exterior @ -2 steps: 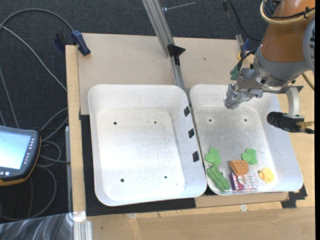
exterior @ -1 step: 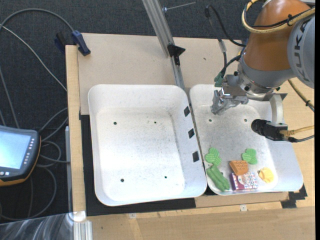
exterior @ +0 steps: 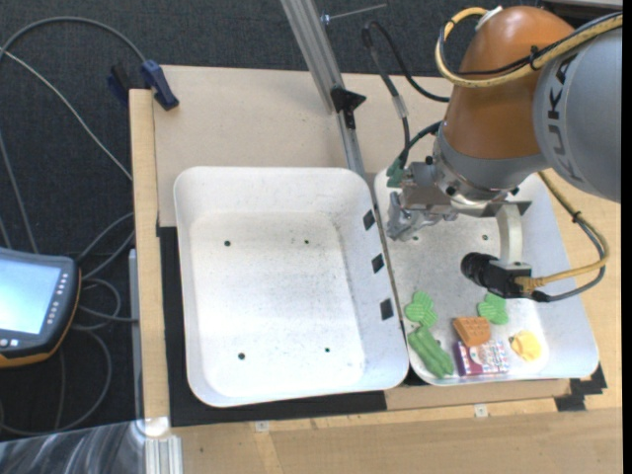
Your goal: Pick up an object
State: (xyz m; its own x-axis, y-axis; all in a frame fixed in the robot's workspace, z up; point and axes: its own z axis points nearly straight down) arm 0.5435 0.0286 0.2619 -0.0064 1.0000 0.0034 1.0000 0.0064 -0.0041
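Below the gripper (exterior: pixel 403 220), green toys (exterior: pixel 425 329), well apart, right bin (exterior: pixel 553 235)

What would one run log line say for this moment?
tool: over right bin, far-left part | held: nothing seen | objects: near edge of right bin | left bin: beside

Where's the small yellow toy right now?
The small yellow toy lies in the right white bin, near its front right corner, just right of the orange block.

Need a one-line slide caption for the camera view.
KUKA arm's tool hovers over the right bin's upper left corner, while small green, orange and yellow objects cluster at that bin's near edge.
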